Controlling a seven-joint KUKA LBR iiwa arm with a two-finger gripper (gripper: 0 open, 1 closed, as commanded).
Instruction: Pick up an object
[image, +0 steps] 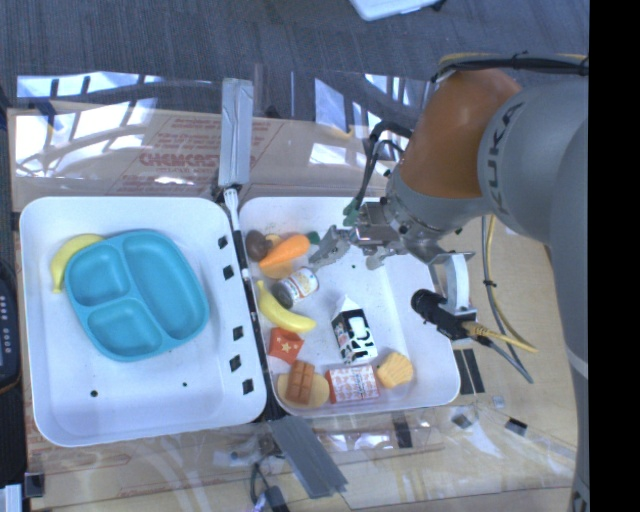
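Gripper (350, 248) hangs over upper middle of the right bin (432, 385), fingers spread apart, nothing between them; one fingertip reaches left toward the carrot, the other points down-right. The grey arm (520, 150) with its orange band enters from the right, wrist above the bin's far edge. Just left of the gripper lies an orange carrot (285, 251), with a dark brown round item (256, 243) touching its left end against the bin's left wall. Below the carrot, a small jar (297, 287) on its side; below that a yellow banana (282, 312), curved along the left wall. Near bin centre, a black-and-white carton (353, 336), tilted. Along the near edge: a red packet (285, 346), a waffle-like piece (302, 384), a red-and-white can (351, 383) on its side, and a tan bread-like piece (395, 370), all close together. Left bin (60, 400) holds a blue divided tray (135, 292), and a second yellow banana (68, 255) tucked against the tray's upper-left rim.
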